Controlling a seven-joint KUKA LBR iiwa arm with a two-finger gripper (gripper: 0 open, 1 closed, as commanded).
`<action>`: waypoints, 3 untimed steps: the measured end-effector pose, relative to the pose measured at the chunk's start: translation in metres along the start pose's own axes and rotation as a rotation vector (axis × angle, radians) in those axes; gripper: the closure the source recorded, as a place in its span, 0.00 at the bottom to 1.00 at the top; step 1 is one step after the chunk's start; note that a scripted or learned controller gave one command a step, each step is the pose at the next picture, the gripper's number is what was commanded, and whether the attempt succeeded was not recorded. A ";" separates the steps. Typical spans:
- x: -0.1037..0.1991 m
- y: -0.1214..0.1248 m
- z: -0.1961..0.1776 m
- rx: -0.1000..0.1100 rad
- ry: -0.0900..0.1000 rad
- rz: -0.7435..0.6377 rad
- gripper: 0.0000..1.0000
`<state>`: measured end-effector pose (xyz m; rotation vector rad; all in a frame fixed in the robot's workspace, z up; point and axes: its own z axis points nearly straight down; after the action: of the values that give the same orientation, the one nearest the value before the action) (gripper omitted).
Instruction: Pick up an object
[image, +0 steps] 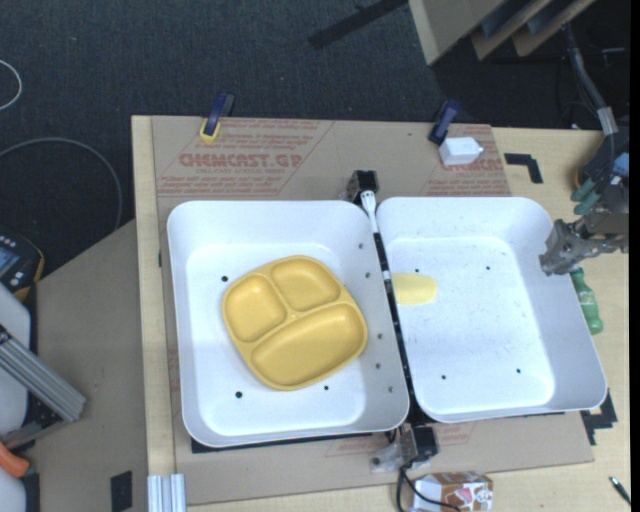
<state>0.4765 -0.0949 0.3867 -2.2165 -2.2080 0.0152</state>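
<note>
A yellow three-compartment plate lies in the left bin. A small pale yellow piece rests in the right bin, close to its left wall. A slim green object lies along that bin's right rim. My gripper hangs over the right bin's right rim, just above the green object's upper end and far from the yellow piece. Nothing shows in its grasp.
The bins touch along a middle divider. A white block and blue clamps sit on the cardboard at the back. Cables and small parts lie at the front edge. Grey equipment stands at the left.
</note>
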 end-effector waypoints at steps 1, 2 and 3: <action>-0.069 0.003 0.086 -0.006 -0.002 0.004 1.00; 0.049 0.004 0.144 -0.007 0.004 -0.016 1.00; 0.091 0.004 0.007 -0.034 0.000 -0.012 1.00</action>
<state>0.4811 -0.0041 0.3800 -2.2200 -2.2386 -0.0221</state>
